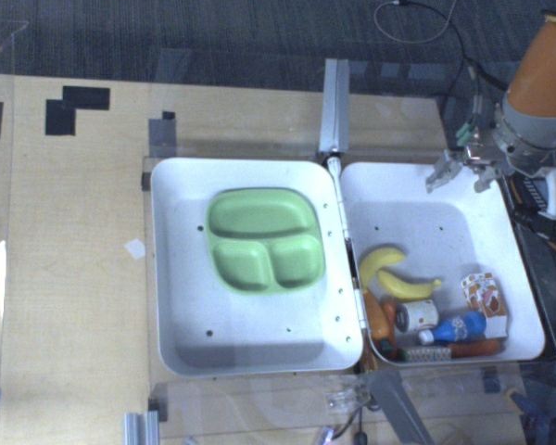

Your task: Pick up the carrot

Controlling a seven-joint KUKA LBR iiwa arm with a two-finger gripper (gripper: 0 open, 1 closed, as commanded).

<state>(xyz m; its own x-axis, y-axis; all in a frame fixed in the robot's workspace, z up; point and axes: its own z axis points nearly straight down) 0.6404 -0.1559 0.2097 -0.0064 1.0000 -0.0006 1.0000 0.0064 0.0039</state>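
The carrot (378, 320) lies at the near left corner of the right bin (417, 207), pressed against the wall that divides the two bins. It is crowded there: a banana (394, 272) curves just beyond it, a small can (417, 317) lies just to its right, and a blue bottle (456, 328) and a red-and-white carton (483, 295) fill the rest of the near edge. This heap looks like things slid together toward the low side, so the carrot is hemmed in by wall and neighbours, which may leave little room for a grasp from the left.

The left bin (181, 248) carries a green divided tray (264, 239), apart from the work.

The gripper (461, 169) hangs over the far right corner of the right bin, well apart from the carrot, below the arm's grey wrist and orange band (544, 68). Its jaws stand spread, pointing down, with nothing between them. To reach the carrot the arm would need to travel toward the near left across the bin over the tabletop (74, 248).
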